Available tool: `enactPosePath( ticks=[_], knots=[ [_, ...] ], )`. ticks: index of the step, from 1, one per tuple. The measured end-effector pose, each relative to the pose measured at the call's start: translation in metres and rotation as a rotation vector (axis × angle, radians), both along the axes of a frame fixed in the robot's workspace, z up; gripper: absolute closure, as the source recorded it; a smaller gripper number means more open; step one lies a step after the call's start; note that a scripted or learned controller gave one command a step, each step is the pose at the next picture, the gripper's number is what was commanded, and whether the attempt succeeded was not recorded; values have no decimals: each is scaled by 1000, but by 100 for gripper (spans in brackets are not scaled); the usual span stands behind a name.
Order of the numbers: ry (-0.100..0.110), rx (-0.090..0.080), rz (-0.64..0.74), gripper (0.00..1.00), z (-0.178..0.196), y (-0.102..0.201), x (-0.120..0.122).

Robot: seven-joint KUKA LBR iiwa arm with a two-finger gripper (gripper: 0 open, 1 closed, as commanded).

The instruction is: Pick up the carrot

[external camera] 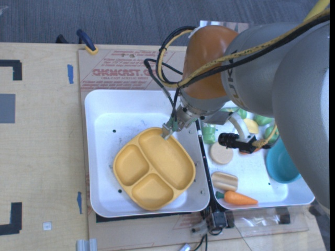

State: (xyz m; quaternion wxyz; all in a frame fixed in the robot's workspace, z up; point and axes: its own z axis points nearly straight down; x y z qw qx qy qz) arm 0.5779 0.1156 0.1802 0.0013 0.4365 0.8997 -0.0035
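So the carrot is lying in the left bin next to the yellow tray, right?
Not quite. The carrot is lying in the right bin, near its front edge, just below a tan block. The yellow tray sits by itself in the left bin. The camera view shows this.

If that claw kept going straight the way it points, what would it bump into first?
Most likely the yellow divided plate in the left bin: the gripper points down at its upper rim. Depth is unclear.
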Motion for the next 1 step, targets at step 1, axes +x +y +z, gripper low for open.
enactPosePath(
  ticks=[1],
  knots=[
    [2, 7, 285, 100, -31, -13, 14]
  ],
)
